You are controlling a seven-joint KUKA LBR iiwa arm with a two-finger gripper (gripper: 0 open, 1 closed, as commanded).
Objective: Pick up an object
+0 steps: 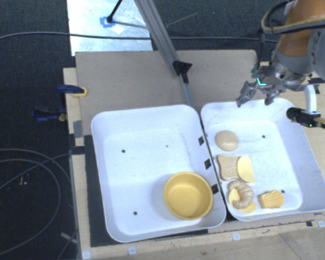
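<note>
My gripper hangs above the far rim of the right bin, its two fingers spread open with nothing between them. Below it in that bin lie a round tan bun, a slice of toast, a yellow chip-like piece, a croissant and a ridged yellow piece. A yellow bowl stands upright in the left bin, near its front right corner.
A metal pole slants down from the top to the gap between the bins. A blue and yellow clamp grips the bench's left edge. Cables lie on the dark floor at the left.
</note>
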